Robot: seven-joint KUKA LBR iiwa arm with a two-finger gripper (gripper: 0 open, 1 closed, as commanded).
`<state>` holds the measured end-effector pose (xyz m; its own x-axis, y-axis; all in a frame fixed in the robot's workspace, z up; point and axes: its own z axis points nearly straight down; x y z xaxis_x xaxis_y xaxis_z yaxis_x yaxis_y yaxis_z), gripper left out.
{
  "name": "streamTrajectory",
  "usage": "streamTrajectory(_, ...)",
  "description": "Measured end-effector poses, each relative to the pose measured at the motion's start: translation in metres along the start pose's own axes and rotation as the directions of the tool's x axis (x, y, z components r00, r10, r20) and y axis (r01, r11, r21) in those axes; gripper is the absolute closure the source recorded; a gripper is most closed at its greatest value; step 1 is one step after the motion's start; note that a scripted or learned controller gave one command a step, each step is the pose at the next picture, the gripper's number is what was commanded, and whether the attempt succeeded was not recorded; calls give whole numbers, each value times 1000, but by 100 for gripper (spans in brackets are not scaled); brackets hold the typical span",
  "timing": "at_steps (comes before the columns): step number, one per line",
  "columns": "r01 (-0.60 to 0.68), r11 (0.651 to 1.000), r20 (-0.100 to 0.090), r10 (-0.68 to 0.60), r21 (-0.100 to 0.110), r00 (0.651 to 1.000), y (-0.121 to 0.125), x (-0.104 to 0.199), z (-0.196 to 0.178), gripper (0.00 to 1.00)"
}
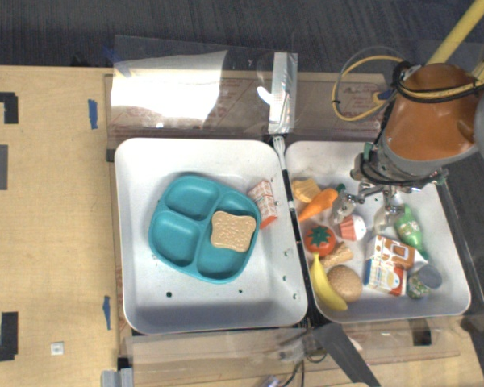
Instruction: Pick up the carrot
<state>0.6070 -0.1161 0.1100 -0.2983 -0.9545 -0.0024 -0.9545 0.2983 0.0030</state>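
The orange carrot (317, 203) lies tilted in the right bin (456, 248), near its left wall. My gripper (367, 209) hangs over the upper middle of that bin, just right of the carrot's thick end. Its fingers (344, 209) stand apart, so it is open, and nothing is between them. The arm's orange band (427, 123) covers the bin's back right corner.
Around the carrot are a yellow piece (305, 189), a tomato (319, 239), a banana (326, 285), a brown potato (346, 281), a juice carton (387, 266), a green bottle (409, 230) and a can (426, 279). The left bin (145, 289) holds a teal plate (181, 228) with toast (231, 231).
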Motion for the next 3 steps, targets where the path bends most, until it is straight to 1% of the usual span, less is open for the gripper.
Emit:
streamTrajectory(1,-92,996,3,92,11,996,-21,-26,21,0)
streamTrajectory(3,-93,996,3,93,11,996,-21,-26,21,0)
